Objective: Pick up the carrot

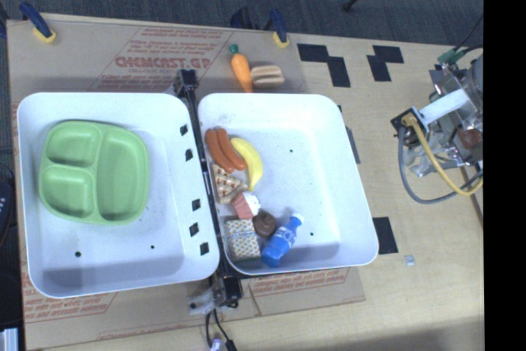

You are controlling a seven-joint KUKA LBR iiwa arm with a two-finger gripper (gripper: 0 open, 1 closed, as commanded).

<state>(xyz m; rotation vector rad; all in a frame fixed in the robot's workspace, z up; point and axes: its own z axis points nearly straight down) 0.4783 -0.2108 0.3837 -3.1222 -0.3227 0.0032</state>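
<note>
Orange carrot (pixel 240 68) outside the bins, beside a bun (pixel 267 76) (blurry).

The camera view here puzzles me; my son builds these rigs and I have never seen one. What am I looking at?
You are looking down at a slant from one fixed camera onto a workbench. At the right edge is part of a robot arm, with yellow and grey cables looped beside it; its pincer is too unclear here to judge.

Two shallow white bins sit side by side. The left bin holds a green divided plate. The right bin holds toy food heaped along its left wall: sausages, a banana and a blue bottle, among other small pieces.

The carrot, which the arm is meant to pick up, lies outside the bins, on the cardboard just behind the right one, beside a small bun-like toy. Nothing is touching the carrot.
</note>
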